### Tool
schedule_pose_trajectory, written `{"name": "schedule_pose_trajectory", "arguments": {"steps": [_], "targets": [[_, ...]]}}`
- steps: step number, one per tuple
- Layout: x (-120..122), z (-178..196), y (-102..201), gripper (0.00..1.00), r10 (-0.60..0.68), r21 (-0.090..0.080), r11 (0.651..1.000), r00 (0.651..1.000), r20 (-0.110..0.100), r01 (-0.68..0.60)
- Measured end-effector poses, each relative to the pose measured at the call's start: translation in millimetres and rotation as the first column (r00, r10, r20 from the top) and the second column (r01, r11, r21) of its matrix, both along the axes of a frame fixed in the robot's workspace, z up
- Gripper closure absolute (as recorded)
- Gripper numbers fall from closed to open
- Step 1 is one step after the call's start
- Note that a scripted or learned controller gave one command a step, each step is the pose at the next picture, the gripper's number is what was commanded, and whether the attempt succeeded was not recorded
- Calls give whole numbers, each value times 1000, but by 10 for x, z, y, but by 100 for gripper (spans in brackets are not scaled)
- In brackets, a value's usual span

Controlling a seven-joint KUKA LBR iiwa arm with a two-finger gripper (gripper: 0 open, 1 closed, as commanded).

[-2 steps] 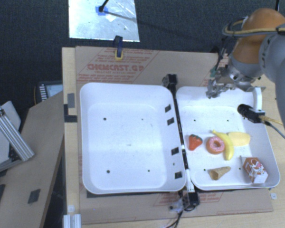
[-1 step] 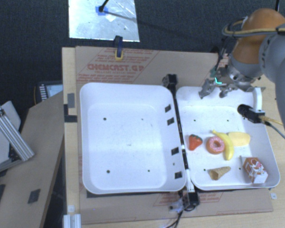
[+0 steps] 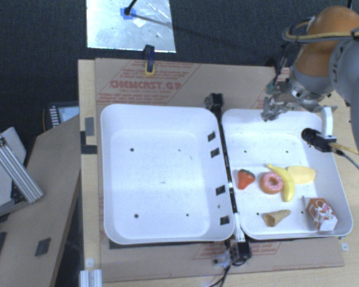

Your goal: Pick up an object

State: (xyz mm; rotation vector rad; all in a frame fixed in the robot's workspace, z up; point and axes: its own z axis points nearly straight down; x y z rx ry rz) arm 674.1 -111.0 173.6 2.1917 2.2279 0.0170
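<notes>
Hand [image 3: 273,112] near "CHEMCAST" cardboard [image 3: 145,84]

A: Both bins, left bin [image 3: 161,178] and right bin [image 3: 257,139], look like smooth white plastic, slightly glossy. They sit on matt brown cardboard [image 3: 167,79]

B: And the far sheet [image 3: 130,17]?

A: Shiny, crinkled, foil-like. The doughnut [image 3: 271,182] and banana [image 3: 283,181] look like glossy plastic; the floor [image 3: 36,40] like rough dark carpet
</notes>
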Motion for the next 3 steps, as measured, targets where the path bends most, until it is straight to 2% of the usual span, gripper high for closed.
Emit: {"name": "schedule_pose_trajectory", "arguments": {"steps": [1, 2, 3], "targets": [[-1, -5, 1, 0, 1, 0, 1000, 1000, -1, -1], [9, 112, -1, 100, 2, -1, 1000, 1000, 3, -2], [8, 108, -1, 0, 3, -1, 1000, 1000, 2, -3]]}}
